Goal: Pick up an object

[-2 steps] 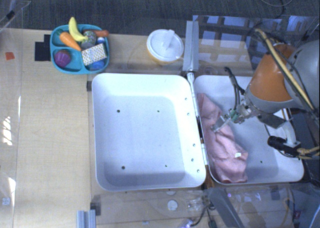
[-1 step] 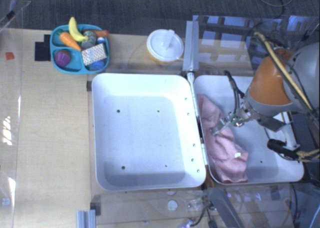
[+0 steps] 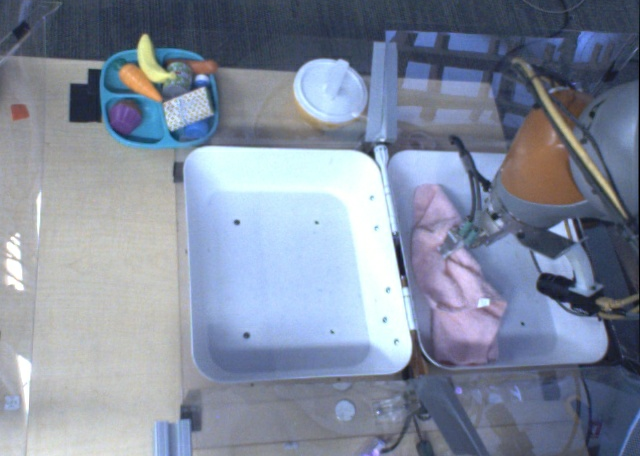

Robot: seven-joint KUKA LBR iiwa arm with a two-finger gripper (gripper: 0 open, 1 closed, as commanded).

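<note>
A crumpled pink cloth [image 3: 452, 279] lies along the left side of the right bin [image 3: 560, 339]. My gripper [image 3: 463, 238] reaches in from the right and is down on the cloth's upper middle, its tips touching the folds. The orange-banded wrist [image 3: 540, 159] hangs above the bin's right half.
The left bin [image 3: 290, 264] sits beside it, with a metal divider [image 3: 392, 234] between the two. A blue tray of toy food [image 3: 160, 96] and a white lidded cup [image 3: 330, 91] stand at the back of the bench. Cables [image 3: 565, 289] trail at the right.
</note>
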